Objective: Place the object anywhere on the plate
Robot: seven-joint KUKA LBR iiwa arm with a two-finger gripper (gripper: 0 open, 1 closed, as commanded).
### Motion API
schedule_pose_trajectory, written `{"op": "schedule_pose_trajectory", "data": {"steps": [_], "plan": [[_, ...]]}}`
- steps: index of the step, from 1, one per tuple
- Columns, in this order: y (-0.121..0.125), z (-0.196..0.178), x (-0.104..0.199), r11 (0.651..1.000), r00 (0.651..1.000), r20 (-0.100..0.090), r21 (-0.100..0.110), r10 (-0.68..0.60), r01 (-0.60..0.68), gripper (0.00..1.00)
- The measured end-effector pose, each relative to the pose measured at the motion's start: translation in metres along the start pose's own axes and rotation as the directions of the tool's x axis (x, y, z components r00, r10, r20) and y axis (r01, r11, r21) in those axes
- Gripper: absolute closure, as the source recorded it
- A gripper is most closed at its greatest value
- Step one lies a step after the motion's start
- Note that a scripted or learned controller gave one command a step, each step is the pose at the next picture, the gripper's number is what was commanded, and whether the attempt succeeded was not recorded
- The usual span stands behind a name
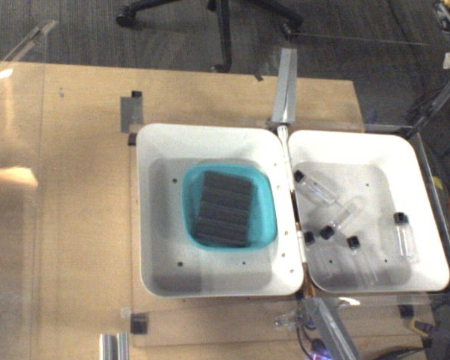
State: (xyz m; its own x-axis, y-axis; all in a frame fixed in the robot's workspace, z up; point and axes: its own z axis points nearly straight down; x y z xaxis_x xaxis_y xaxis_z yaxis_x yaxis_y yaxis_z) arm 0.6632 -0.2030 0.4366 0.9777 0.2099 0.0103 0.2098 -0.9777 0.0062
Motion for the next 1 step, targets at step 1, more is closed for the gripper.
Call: {"op": "schedule_pose_trajectory", "data": {"steps": [1], "plan": [[-0.0225,-0.0014,-0.0856,1.0,1.0,0.001,0.001,0.005,-0.005,0.0]]}}
